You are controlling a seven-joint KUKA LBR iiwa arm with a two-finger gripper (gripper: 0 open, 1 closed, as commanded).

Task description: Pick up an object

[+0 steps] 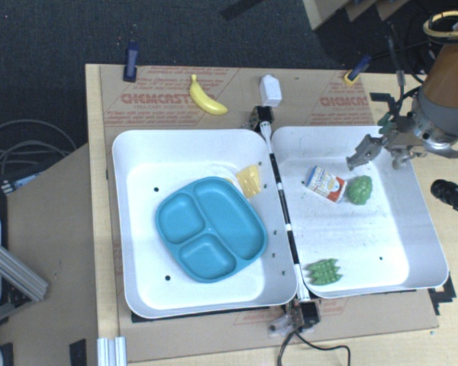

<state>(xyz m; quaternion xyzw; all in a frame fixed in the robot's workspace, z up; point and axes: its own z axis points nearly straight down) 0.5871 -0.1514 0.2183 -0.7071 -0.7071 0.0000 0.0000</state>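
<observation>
- My pincer [382,149] hangs over the right bin's [412,227] far end; its spread, I cannot tell.
- Carton [324,184] and green ball [359,190] just below.

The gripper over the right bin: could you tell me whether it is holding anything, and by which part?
Nothing is held. The gripper hangs open above the right bin, apart from the small carton and the green broccoli-like toy.

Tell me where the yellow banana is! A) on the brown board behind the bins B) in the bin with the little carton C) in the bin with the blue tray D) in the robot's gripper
A: the banana lies on the cardboard board behind the left bin, outside both bins.
</observation>
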